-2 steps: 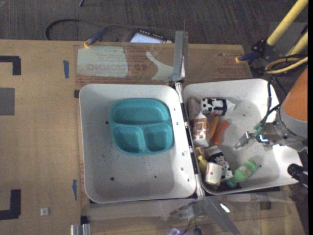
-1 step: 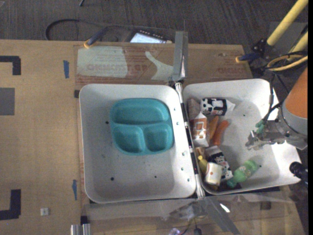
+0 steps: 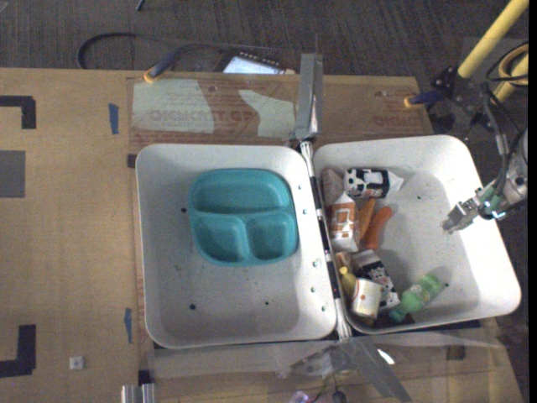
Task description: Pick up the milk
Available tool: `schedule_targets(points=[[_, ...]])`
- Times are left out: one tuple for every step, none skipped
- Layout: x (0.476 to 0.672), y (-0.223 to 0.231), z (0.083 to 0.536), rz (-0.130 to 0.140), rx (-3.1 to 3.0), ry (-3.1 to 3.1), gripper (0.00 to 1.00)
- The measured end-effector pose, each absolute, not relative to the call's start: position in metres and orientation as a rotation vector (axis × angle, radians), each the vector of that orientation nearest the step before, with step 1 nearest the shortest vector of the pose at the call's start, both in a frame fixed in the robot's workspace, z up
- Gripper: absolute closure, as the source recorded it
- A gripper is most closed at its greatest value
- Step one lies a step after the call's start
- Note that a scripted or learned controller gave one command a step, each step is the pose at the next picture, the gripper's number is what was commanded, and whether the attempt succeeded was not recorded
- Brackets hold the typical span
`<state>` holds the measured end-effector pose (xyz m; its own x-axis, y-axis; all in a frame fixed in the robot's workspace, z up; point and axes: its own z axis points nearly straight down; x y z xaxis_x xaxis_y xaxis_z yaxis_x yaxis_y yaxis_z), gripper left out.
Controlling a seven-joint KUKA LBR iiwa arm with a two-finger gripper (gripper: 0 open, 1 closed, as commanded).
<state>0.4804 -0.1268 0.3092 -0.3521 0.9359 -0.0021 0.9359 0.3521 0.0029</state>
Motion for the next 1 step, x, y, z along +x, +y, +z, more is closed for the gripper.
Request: schedule_targets(points=[[0.4800,-0.1119,0.1364,0.002,1.649,2.672,1.00]])
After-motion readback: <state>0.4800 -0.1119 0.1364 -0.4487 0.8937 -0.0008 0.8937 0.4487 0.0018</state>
